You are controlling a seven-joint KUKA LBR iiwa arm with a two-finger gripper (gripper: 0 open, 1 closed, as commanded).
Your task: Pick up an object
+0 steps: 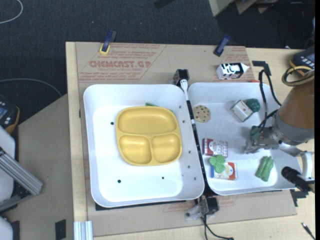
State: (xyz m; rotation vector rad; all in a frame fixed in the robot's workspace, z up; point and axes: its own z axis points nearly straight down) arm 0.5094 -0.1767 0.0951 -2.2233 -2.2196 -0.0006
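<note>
My gripper [253,142] hangs low over the right bin [220,95], near its right side, at the end of the grey arm with the orange band. A green oblong object [264,168] lies just below and right of it. A grey block [242,110] with a teal piece [253,104] beside it sits above the gripper. To its left lie a red and white packet [215,147], a second packet [226,171] with a green leafy toy [218,161] on it, and a round brown cookie [202,113]. Nothing shows in the gripper.
The left bin [100,169] holds a yellow divided plate [148,134] with a green sliver [151,104] at its far edge. A black and white object [232,70] lies on the bench behind the right bin. Cables [267,84] run along the right bin's far right corner.
</note>
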